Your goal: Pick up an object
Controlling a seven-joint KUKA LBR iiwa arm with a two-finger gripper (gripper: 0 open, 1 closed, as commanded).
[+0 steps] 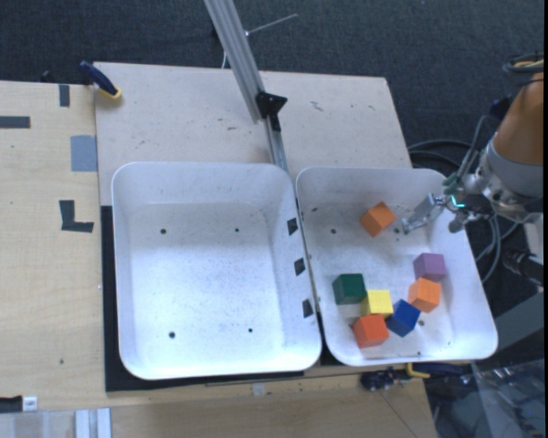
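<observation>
Several coloured cubes lie in the right bin (457, 336). An orange cube (377, 218) sits alone near the bin's far side. Toward the front are a purple cube (429, 265), a second orange cube (425, 294), a green cube (349, 288), a yellow cube (378, 302), a blue cube (403, 318) and a red cube (370, 330). My gripper (415, 217) reaches in over the bin's right rim, low and just right of the lone orange cube, with a small gap between them. Nothing is visibly held.
The left bin (128, 245) stands beside the right one, with a black-marked divider between them. A slanted metal pole (242, 53) crosses the back of the bench. A blue and yellow clamp (100, 80) lies at the far left. Cables hang at the right.
</observation>
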